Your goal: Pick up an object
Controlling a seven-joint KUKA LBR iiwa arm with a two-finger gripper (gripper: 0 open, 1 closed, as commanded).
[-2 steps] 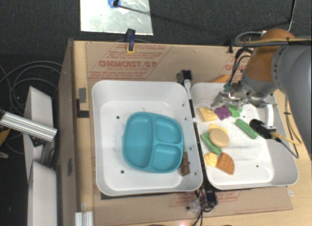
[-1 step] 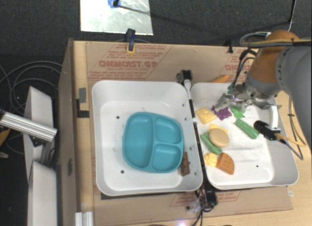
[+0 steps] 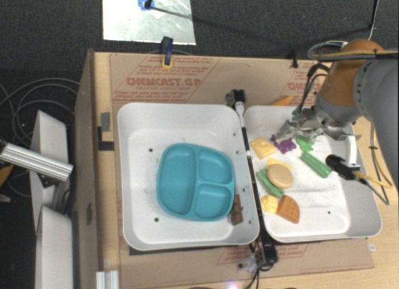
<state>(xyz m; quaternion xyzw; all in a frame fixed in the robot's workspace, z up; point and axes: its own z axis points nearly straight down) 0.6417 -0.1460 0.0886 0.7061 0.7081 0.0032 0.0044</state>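
Standing low over the far side of the right bin (image 3: 368,219): gripper (image 3: 297,127), at the end of the arm. Whether it is wide or narrow cannot be told from here, and nothing can be seen held in it.

Stock near the gripper, all lying on the bin floor:
- purple piece (image 3: 287,145), just below the gripper on its near-left side, touching it or very nearly; which one I cannot say. Likeliest target, by my reckoning.
- green stick (image 3: 316,164), just to the near-right of the gripper, lying at a slant.
- yellow wedge (image 3: 262,147), to the gripper's left, beside the purple piece.
- bun (image 3: 280,175), nearer me than the gripper, with a green pod (image 3: 269,184) against its left side.
- orange wedge (image 3: 288,208) and yellow lump (image 3: 269,203), furthest from the gripper in this bin, side by side.

Well apart, to the gripper's left: left bin (image 3: 143,219), bearing a teal plate (image 3: 194,182) and a brown piece (image 3: 237,210) at the plate's near-right corner. Both bins sit on the worktop (image 3: 187,76).

Progress, as judged: the reach into the bin looks done. The grasp is unconfirmed, and no piece is off the floor. Left to do: close on one piece and lift it clear.
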